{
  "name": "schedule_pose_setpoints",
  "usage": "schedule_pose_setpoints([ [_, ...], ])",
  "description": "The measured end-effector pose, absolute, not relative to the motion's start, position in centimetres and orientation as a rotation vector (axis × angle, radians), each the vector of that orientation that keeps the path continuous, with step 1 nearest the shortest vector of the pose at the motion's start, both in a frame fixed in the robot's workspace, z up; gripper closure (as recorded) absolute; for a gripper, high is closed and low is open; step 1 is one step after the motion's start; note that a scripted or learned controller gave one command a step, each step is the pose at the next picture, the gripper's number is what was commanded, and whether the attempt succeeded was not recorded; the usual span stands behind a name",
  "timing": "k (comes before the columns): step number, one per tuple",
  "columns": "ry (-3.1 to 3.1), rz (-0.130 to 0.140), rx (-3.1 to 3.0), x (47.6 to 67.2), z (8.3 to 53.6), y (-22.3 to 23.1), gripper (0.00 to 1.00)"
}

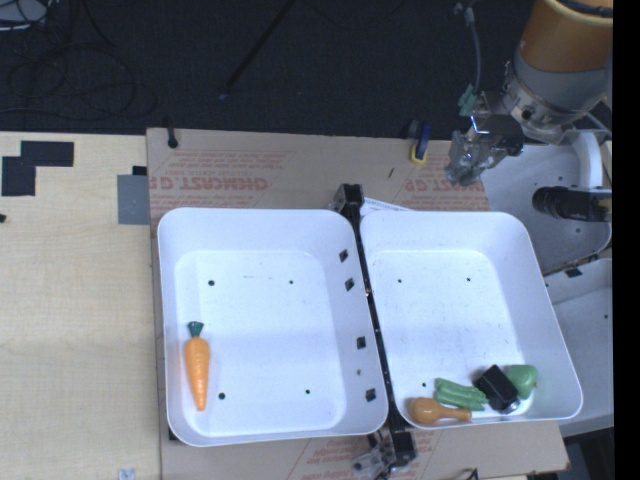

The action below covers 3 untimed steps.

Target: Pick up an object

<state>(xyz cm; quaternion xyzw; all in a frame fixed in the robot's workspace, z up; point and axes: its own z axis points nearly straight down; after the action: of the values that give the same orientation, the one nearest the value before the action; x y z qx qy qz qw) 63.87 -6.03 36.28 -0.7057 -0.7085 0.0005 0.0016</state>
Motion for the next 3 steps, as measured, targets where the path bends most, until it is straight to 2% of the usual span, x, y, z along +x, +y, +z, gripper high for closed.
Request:
schedule_pose_setpoints([
  [1, -2.217, 0.007, -2.222, 64.4, 33.6, -9.1, 1.00],
  [3, -2.223, 0.004, -2.214, 64.4, 33.5, 0.0, 1.00],
])
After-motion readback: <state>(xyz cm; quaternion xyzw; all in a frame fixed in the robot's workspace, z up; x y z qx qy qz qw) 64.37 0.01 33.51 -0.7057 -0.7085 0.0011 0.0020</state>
